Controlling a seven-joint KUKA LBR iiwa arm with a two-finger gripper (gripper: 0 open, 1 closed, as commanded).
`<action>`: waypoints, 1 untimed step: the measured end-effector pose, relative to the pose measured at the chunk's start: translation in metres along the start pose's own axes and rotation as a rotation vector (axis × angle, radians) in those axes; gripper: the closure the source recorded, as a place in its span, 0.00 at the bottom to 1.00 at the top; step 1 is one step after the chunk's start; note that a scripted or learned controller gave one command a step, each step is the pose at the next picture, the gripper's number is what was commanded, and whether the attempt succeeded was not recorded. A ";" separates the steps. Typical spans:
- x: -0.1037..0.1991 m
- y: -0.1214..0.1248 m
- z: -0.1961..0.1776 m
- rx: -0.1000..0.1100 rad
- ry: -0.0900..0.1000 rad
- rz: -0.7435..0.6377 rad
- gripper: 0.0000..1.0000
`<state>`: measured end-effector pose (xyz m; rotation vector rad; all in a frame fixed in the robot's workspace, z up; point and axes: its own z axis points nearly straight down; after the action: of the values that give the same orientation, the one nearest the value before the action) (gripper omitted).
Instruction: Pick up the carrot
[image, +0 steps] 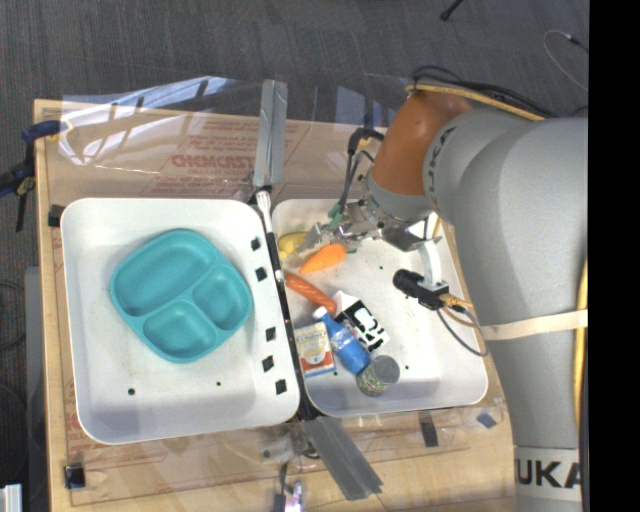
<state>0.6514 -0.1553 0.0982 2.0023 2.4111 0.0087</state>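
The wooden table (120, 460) carries two white bins side by side, the left bin (90, 400) and the right bin (455, 375), touching.

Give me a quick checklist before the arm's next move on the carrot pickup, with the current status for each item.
1. Carrot in view in the right bin: ok.
2. Gripper positioned right at the carrot's upper end: ok.
3. Carrot seen between the gripper's tips: cannot tell.
4. Carrot free of neighbours: not ok, a second orange piece and a yellow item lie close by.
5. Teal divided plate out of the way, in the left bin: ok.
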 end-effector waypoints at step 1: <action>0.004 -0.015 -0.001 -0.003 -0.005 0.091 0.00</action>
<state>0.6363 -0.1539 0.0994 2.1056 2.3137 0.0080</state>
